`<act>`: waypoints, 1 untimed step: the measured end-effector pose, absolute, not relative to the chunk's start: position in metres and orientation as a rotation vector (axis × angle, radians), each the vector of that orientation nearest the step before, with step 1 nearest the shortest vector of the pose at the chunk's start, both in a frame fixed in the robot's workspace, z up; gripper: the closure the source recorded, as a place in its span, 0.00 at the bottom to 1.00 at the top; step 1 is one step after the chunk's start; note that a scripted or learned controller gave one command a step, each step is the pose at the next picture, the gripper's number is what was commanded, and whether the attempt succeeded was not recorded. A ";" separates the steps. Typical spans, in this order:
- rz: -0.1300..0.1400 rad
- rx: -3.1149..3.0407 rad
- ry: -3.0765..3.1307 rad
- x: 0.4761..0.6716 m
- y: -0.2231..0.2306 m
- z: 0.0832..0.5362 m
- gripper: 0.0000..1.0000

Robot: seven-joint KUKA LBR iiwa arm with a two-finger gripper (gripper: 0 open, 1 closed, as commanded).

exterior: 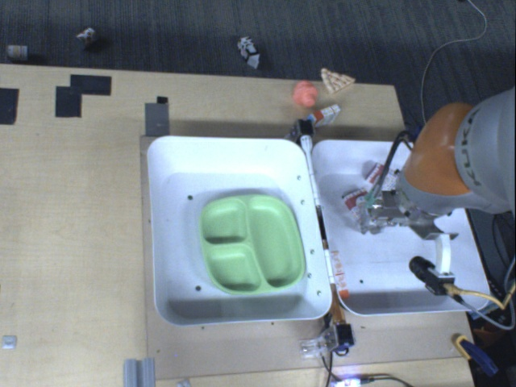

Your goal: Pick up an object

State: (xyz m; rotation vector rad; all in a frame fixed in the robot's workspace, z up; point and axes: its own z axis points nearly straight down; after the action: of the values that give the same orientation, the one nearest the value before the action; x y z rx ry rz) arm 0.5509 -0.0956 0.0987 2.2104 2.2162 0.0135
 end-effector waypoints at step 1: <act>0.013 2.210 2.217 0.551 -0.096 0.099 0.00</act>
State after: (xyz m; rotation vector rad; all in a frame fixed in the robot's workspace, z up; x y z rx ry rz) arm 0.5508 -0.0956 0.0986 2.2103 2.2167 0.0131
